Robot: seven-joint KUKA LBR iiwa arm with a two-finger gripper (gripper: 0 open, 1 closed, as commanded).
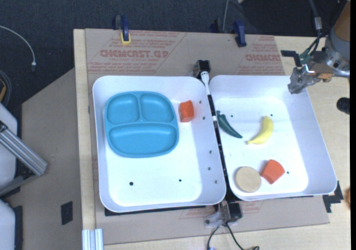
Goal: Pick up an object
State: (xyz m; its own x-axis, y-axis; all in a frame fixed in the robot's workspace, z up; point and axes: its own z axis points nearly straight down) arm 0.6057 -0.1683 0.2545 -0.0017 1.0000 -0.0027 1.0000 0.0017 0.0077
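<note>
Camera view from above the bench: two shallow white bins of smooth, glossy plastic with rounded corners sit side by side on a brown board printed with red lettering, their inner rims touching along a black centre seam. Taking that seam as the landmark, the left bin (156, 188) holds a sky-blue divided plate (142, 124) with three moulded compartments, lying well left of the seam, and a small orange block (186, 110) standing between the plate and the seam. Right of the seam, the right bin (311, 132) carries four loose pieces: a dark green pepper-shaped item (227, 124) lying just beside the seam, a curved yellow banana (262, 131) further right, a flat, round tan disc (247, 179) near the bin's front rim, and an orange-red wedge (272, 170) just beside the disc on its right. The middle of the right bin's floor, between banana and disc, lies bare, as does the front half of the left bin. The gripper (298, 83), dark metal on a grey wrist, hangs over the right bin's far right corner, well apart from the seam and from every piece; whether its fingers stand apart or together cannot be told at this angle, and nothing shows between them.
</note>
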